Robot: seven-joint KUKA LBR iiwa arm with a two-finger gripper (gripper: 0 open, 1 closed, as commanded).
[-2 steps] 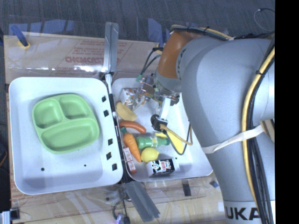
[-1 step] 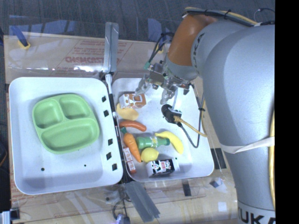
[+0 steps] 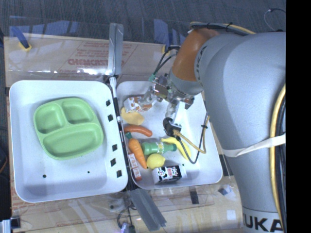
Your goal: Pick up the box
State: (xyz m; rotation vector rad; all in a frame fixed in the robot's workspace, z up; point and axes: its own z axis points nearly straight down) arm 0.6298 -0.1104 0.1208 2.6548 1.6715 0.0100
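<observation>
A small orange and white box (image 3: 135, 103) lies at the back left of the right bin (image 3: 212, 165). My gripper (image 3: 155, 93) hangs low just to the right of this box, at its edge, under the orange-banded wrist; whether they touch I cannot tell. A second box, black and white (image 3: 168, 174), rests by the bin's front wall, well away from the gripper.
The right bin also holds a pale yellow piece (image 3: 131, 116), a red sausage (image 3: 138, 129), a carrot (image 3: 137, 152), a green bottle (image 3: 159, 147), a lemon (image 3: 155, 160) and a banana (image 3: 181, 147). A green divided plate (image 3: 68, 127) lies in the left bin (image 3: 19, 149).
</observation>
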